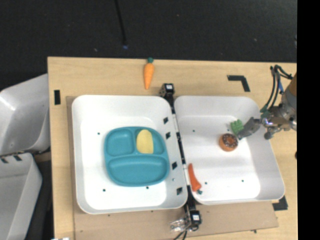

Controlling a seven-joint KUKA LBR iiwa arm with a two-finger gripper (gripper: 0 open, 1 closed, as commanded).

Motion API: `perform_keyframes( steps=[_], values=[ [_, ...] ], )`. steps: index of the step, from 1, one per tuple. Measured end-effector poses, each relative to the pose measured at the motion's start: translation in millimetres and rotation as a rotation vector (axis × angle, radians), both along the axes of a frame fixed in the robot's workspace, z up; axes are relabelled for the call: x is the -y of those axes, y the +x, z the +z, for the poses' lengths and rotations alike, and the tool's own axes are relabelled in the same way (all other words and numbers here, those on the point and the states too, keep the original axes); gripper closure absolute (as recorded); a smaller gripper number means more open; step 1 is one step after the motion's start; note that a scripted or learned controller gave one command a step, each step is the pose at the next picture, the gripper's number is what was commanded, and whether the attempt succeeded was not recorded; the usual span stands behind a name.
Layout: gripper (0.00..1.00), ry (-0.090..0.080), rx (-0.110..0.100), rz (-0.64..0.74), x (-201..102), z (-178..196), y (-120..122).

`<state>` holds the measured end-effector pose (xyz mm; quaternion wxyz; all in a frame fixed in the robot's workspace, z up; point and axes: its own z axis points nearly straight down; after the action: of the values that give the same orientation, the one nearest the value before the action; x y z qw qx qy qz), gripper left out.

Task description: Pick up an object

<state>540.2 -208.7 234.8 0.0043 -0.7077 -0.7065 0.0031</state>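
Setting: wooden desk [100, 69] against a dark floor, carrying two shallow white bins side by side.
End effector: [246, 129] reaching in from the right over the right bin [260, 184], tip low near the bin floor; opening hidden at this angle, cannot tell, nothing visibly held.
Nearest thing: green piece [236, 124] touching or just beside the tip, on its far-left side.
Likely target: round brown-orange ball [228, 142], just down-left of the tip, close but apart.
Long axis: none for the ball; approach from above probably suits.
Farther off: small red-orange piece [193, 178] well down-left, by the bin's wall.
Out of reach for now: yellow lump [145, 141] on the blue tray [135, 169] in the left bin [90, 194]; carrot [148, 74] up-left on the bare desk.
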Motion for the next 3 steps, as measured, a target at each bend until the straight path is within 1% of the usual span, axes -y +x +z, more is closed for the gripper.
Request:
perform_keyframes(
  steps=[1, 2, 3],
  values=[
    [0.00, -0.003, 0.010, 0.003, 0, 6, 2],
    [0.00, -0.002, 0.008, 0.003, -8, -41, 4],
    [0.00, -0.003, 0.009, 0.002, 3, -93, 5]
  ],
)
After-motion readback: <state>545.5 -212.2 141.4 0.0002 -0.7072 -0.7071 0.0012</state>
